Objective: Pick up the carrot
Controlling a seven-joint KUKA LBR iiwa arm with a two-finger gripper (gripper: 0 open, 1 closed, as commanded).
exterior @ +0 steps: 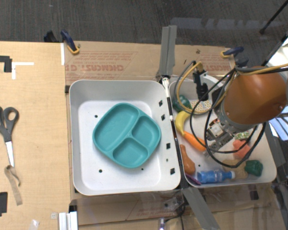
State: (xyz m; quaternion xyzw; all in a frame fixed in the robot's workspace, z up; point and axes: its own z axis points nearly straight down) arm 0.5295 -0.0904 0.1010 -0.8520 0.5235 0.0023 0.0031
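Over the right bin (268,164) the arm (254,97) hangs with its orange band uppermost, wrist and cabling blocking the bin's middle. Carrot (194,141) lies on the bin floor near the left wall, just beside a yellow banana (180,121) toward the far-left corner. Its long axis runs diagonally, from the left wall toward the bin's centre and near edge; the inner end passes under the black cables. Relative to the gripper (220,132), the carrot sits to the left and slightly toward the near edge, close, apparently not touching, though the cables make this hard to confirm. Gripper state: cannot tell, since the wrist housing and cable loops hide that part. Nothing can be seen held by it. Other items in the same bin: an orange-brown piece (186,160) along the left wall near the near-left corner, a blue bottle (215,177) lying along the near edge, a dark green item (253,167) near the near-right corner, a green item (184,102) by the far-left corner. Left bin (81,143) holds a teal divided plate (127,135). Judgement: pick not yet made; the coming move calls for a short shift left, with the jaws set across the carrot's diagonal axis, and the banana's closeness risks a double contact.
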